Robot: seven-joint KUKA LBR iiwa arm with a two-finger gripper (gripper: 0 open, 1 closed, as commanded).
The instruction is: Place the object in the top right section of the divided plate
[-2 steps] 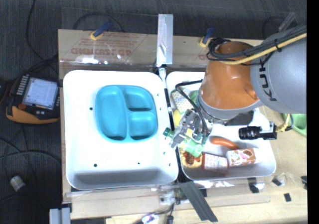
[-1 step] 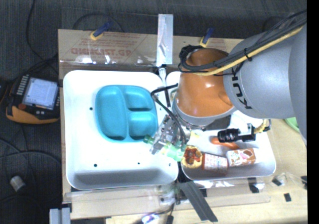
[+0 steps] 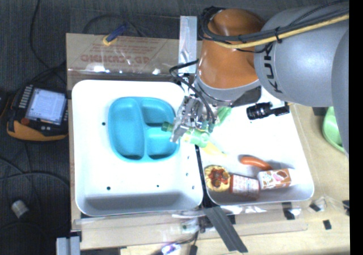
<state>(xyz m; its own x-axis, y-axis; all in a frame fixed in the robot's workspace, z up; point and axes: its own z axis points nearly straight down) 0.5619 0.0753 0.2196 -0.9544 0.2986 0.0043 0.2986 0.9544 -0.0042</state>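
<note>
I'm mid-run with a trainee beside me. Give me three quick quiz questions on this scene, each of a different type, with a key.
1. True or false: the blue divided plate lies in the left bin.
2. Which lies in the right bin? A) an orange carrot-like item B) a hammer C) a mug
3. Fill in: the gripper hangs over the plate's ____ edge, with a green item at its tip.

Key: 1 true; 2 A; 3 right

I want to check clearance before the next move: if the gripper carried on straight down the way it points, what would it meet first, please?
Probably the right edge of the blue divided plate or the left bin wall beside it; the gripper hangs over that boundary, with a green object at its tip. Height is unclear.
</note>
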